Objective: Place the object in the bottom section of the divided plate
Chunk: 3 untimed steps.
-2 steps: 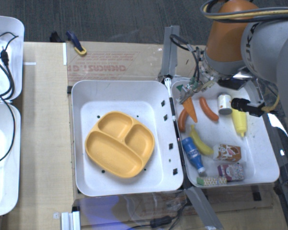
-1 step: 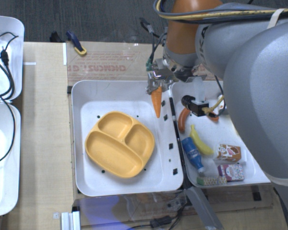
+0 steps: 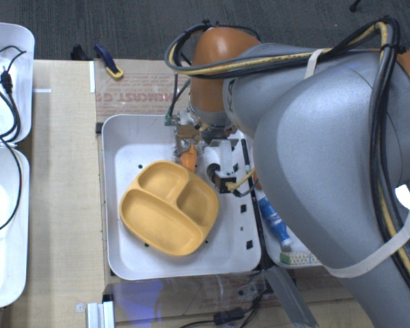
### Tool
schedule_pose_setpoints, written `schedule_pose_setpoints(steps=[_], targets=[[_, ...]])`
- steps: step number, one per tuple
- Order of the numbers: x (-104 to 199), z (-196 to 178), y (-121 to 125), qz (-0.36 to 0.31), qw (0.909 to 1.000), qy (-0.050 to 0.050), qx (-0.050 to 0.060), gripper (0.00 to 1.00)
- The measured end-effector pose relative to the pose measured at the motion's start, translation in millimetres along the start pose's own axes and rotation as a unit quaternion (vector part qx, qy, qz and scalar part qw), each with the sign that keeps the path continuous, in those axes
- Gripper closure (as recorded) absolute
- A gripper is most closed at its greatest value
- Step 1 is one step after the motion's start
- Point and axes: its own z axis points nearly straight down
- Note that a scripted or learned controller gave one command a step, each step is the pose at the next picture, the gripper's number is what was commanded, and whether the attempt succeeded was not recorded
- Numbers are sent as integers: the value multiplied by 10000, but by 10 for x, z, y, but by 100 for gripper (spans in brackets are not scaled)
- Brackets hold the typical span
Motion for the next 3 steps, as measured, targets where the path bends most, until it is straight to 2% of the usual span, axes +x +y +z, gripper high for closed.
schedule_pose_setpoints(steps=[1, 2, 3], targets=[[554, -95, -643, 686, 9976, -2, -32, 100], [379, -1076, -1143, -906, 9959, -1, -57, 100], [380, -1067, -1153, -907, 9959, 0, -38, 0]])
